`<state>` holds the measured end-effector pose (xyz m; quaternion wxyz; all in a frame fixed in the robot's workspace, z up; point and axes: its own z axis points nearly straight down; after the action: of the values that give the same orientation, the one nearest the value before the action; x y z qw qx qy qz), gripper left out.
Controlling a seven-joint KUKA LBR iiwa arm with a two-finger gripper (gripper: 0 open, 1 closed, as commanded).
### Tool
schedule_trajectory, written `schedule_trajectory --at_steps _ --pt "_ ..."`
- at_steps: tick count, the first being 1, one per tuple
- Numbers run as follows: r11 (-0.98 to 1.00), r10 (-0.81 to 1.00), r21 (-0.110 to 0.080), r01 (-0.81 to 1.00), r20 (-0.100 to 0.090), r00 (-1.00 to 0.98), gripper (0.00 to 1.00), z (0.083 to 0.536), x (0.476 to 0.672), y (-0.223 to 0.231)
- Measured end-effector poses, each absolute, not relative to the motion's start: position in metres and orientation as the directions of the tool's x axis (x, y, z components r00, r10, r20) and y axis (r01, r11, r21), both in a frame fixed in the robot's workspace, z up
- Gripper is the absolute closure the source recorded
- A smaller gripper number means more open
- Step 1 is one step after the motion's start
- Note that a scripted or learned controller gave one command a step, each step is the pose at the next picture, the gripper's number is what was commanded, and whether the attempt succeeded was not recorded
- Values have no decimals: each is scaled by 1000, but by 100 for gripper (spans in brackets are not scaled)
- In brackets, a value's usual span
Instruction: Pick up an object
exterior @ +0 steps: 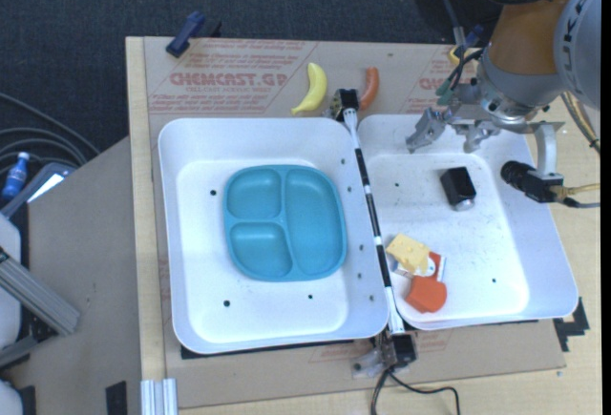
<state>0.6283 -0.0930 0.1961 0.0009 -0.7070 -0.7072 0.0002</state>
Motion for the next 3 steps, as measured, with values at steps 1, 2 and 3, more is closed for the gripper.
schedule_trajectory --at_steps 1,2,3 --pt "-1 1000 -2 1000 0 1 0 85 666 -140" --pt "0 1000 2 1000 -1 0 0 85 667 -177" --pt "1 1000 -1 1000 1 -1 0 85 667 -151"
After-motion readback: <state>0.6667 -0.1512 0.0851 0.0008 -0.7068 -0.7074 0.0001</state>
